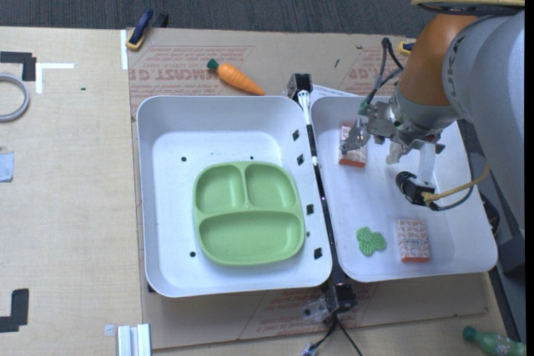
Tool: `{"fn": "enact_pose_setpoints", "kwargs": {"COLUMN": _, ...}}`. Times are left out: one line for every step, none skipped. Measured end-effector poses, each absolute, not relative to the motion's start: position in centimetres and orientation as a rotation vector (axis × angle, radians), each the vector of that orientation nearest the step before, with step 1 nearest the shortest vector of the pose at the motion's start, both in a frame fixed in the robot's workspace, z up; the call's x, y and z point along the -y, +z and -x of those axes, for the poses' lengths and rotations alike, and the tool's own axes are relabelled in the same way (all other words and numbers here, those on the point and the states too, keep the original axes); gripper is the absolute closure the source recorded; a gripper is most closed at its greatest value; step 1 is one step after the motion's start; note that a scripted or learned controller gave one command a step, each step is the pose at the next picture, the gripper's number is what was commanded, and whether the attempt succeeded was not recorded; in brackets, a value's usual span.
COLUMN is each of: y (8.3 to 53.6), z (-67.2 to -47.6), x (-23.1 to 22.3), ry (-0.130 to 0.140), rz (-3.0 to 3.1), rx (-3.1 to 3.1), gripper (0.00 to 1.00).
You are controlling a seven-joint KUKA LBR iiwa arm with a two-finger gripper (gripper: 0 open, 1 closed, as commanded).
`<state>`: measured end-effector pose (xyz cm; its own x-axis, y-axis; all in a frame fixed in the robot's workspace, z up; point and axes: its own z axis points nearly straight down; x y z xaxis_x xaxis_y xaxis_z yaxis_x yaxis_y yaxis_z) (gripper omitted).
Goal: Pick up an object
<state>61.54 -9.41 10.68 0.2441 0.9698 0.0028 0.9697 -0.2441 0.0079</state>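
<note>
Jaws [357,147] clamped, it seems, on a small packet [354,146] (red-edged) over the right bin [467,254].

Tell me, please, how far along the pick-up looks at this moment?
Done: the arm is over the right bin, gripper at a small packet. In hand: nothing clearly gripped or lifted. Left: closing on the packet and raising it; the green leaf and second packet lie untouched.

Bulky light-grey arm [492,71], rounded casing, orange band [430,58] above wrist, metal grey wrist block, black cables looping off wrist, yellow hose trailing below, small green connector near wrist
</note>
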Motion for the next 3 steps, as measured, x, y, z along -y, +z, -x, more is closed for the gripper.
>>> {"fn": "enact_pose_setpoints", "kwargs": {"y": 9.3, "z": -61.2, "x": 9.2, "ry": -0.001, "rz": -2.423, "rx": -2.0, "gripper": 0.0}}
{"fn": "enact_pose_setpoints", "kwargs": {"y": 10.2, "z": -61.2, "x": 9.3, "ry": -0.003, "rz": -2.423, "rx": -2.0, "gripper": 1.0}}
{"fn": "enact_pose_setpoints", "kwargs": {"y": 19.2, "z": -56.0, "x": 8.5, "ry": -0.001, "rz": -2.693, "rx": -1.618, "gripper": 1.0}}
